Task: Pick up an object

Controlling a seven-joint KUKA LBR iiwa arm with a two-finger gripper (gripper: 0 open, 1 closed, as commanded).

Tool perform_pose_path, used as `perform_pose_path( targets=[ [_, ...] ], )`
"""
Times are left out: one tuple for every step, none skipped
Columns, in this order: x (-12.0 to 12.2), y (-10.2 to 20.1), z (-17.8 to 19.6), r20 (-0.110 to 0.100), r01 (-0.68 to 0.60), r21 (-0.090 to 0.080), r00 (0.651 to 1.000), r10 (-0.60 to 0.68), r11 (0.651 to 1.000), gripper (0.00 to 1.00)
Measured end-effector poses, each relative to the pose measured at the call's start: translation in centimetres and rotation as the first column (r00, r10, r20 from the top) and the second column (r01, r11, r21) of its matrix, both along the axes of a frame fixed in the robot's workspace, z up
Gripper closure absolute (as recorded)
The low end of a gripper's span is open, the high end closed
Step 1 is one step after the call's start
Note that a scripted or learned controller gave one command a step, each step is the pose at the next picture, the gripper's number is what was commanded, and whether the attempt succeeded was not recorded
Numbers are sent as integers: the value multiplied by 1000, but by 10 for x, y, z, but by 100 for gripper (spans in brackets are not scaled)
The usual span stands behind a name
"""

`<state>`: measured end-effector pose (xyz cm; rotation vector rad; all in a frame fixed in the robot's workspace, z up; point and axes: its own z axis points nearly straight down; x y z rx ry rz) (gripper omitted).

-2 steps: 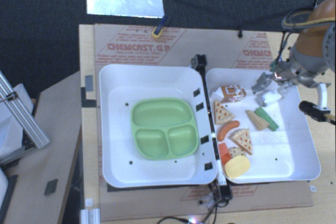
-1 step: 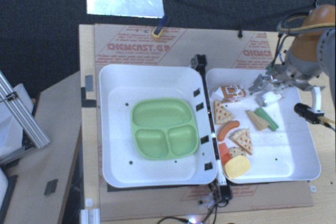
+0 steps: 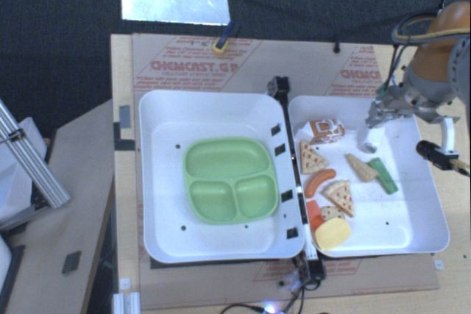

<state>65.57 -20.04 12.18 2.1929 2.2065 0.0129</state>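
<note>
2 white bins sit side by side on the bench. The left bin [image 3: 158, 158] carries 1 green divided plate [image 3: 228, 180] with 3 compartments, near its middle. The right bin [image 3: 423, 217] carries toy food: 1 orange carton [image 3: 324, 130] near its back-left corner, 2 pizza slices [image 3: 312, 157] [image 3: 340, 196], 1 sausage [image 3: 319, 182], 1 carrot piece [image 3: 313, 213], 1 yellow lemon-like piece [image 3: 333, 233] by the front-left corner, 1 tan wedge [image 3: 361, 168], 1 green stick [image 3: 383, 176]. The arm [image 3: 434, 55] bends down over the back-right corner; its gripper [image 3: 371, 130] hangs just above the bin floor, beside the wedge, whether spread or closed I cannot tell.
</note>
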Motion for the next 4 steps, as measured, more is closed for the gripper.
perform_pose_path(
  targets=[
    [2, 5, 46, -21, 1, 15, 1000, -1, 1000, 100],
    [4, 5, 101, -19, 0, 13, 1000, 0, 1000, 100],
    [-7, 60, 92, -27, -3, 17, 1000, 4, 1000, 100],
    [-22, 121, 94, -27, -4, 18, 1000, 4, 1000, 100]
  ],
)
